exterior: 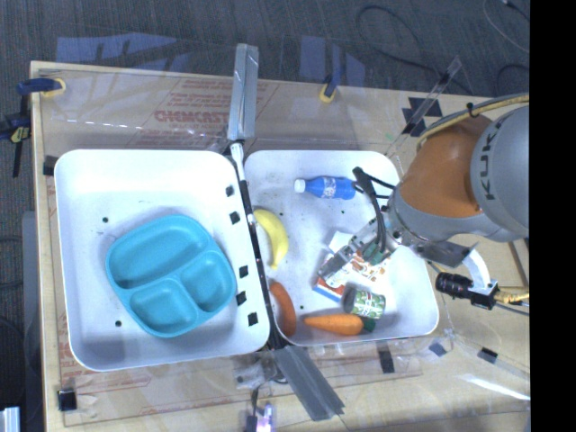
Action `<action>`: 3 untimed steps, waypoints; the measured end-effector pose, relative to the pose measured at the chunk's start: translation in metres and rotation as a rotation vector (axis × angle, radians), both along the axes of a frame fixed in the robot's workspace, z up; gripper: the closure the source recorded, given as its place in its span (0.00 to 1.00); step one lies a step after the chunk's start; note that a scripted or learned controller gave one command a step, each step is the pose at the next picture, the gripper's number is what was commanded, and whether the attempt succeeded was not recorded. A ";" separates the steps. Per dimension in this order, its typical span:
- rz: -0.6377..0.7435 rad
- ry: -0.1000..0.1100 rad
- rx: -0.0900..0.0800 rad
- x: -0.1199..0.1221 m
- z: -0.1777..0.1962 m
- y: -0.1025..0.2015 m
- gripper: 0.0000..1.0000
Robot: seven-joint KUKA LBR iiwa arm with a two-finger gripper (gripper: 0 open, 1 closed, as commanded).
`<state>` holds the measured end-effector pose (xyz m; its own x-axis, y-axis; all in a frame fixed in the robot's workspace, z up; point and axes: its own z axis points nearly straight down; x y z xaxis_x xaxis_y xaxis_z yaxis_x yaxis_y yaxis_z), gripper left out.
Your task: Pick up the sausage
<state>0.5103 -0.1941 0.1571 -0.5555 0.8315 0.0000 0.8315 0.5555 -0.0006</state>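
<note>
Arm over right bin, sausage not grasped — hand state cannot be told.

Left bin (81, 268) holds a blue divided plate (171, 273). In the right bin (306, 165), going left to right: banana (273, 235) against the left wall; the sausage (283, 306) just below it, at the bin's lower-left corner, lying free; carrot (334, 324) along the bottom edge; small box (346, 273) under the hand (346, 257); green can (364, 303) touching the carrot's right end. Water bottle (327, 187) lies near the top. The hand hangs over the box, well apart from the sausage.
</note>
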 end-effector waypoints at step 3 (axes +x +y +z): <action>0.732 -0.014 -0.036 -0.015 -0.058 0.069 0.00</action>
